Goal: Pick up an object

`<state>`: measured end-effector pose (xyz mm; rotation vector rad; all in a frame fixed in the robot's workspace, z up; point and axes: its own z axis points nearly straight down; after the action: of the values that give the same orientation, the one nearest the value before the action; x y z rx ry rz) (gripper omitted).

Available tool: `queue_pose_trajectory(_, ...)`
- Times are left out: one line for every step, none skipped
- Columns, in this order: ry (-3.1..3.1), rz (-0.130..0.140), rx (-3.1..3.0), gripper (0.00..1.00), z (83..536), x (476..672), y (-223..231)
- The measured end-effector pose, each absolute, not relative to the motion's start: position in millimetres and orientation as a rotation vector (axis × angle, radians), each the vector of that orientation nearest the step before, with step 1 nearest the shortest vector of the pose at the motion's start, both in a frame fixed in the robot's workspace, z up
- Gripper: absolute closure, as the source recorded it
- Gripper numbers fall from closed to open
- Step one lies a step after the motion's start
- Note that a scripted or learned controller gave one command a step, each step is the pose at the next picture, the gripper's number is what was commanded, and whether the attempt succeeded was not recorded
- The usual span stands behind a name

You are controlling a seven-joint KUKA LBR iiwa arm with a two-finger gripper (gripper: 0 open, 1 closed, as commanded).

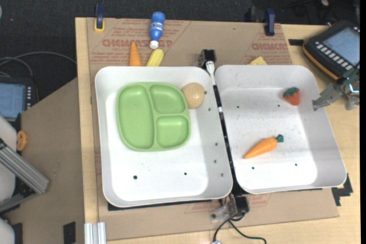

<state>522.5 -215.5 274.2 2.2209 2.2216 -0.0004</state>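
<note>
Across the bench we see two white bins: the left bin (114, 180) holds a green divided plate (153, 116) with a tan ball (194, 95) touching it; the right bin (320, 171) holds a carrot (262, 147) and strawberry (292, 96). At its right rim sits the gripper (325, 98); we cannot tell its jaws' state.

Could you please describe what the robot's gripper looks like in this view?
At the right edge, the gripper shows as a small grey metal piece with thin, pointed fingers. Behind it sits a darker grey block. No cables or markings can be made out on it.
</note>
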Motion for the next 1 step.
queue_pose_trajectory(2.232,-0.006,2.226,0.0,139.7,552.3,-203.7)
